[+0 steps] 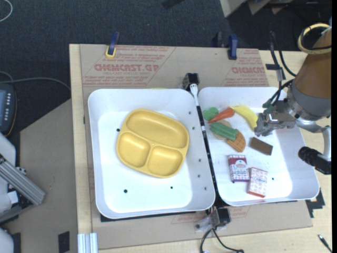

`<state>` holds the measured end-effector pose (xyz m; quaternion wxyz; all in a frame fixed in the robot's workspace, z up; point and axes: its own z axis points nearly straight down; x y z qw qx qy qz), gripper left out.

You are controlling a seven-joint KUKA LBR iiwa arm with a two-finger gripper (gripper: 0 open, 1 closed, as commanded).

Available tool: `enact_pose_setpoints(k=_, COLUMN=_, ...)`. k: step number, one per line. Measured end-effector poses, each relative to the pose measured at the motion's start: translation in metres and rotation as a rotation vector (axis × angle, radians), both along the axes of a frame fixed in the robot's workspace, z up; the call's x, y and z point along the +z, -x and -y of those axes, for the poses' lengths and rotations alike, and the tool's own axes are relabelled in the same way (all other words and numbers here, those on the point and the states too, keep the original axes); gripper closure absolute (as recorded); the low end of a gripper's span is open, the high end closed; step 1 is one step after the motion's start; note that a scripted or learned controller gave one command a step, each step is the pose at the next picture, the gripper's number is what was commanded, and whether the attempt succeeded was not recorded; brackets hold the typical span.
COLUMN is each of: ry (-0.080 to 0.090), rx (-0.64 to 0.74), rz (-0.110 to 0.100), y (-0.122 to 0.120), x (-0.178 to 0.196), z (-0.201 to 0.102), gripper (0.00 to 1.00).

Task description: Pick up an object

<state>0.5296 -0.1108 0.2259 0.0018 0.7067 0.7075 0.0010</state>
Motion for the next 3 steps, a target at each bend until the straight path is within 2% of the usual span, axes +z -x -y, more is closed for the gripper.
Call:
enact_pose_setpoints(k=1, ry=-0.004, rx=0.004, rz=-0.006, y=0.012, x=0.005, z=-0.046, gripper=1.00)
enact_pose_setpoints(k=2, ry=-0.004, rx=0.005, rz=-0.007, y=0.016, x=-0.009, z=-0.101, gripper=1.00)
enact_pose_setpoints(k=3, ry=-0.002, rx=0.003, rz=-0.001, y=0.012, x=0.006, z=-0.127, gripper=1.00)
